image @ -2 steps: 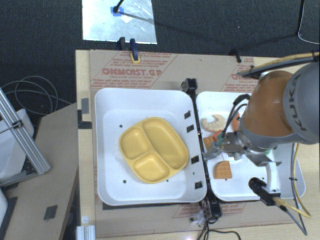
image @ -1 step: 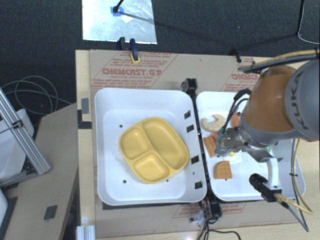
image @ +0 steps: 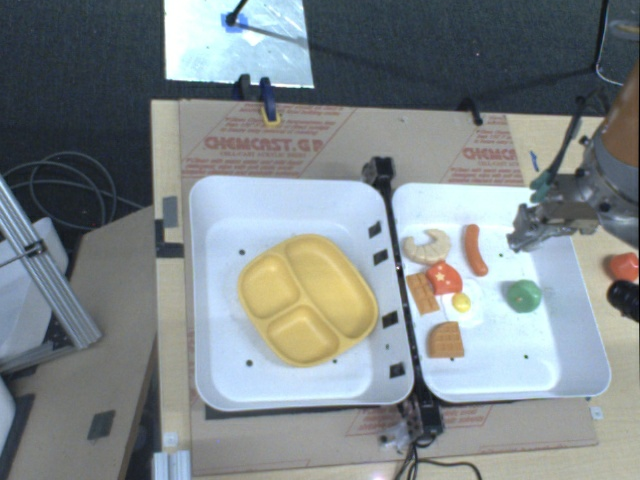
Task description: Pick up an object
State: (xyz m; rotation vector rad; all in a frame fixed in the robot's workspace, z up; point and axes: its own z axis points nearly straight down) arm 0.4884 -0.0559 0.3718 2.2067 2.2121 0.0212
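Grey arm (image: pixel 622 138), seemingly metallic gripper (image: pixel 522 236)

Sitting yellow in a shallow white bin (image: pixel 215 268): a three-compartment plastic plate (image: pixel 306 298). Showing in the neighbouring white bin (image: pixel 570 358): a round green ball (image: pixel 522 295), an orange-red sausage (image: pixel 475 249), a brown waffle piece (image: pixel 446 341).

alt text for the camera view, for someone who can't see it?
Overhead slanted view of two white bins side by side: the left bin holds a yellow divided plate, and the right bin holds toy food including a sausage, a green ball and a waffle. The arm's tool hovers over the right bin's far right corner.
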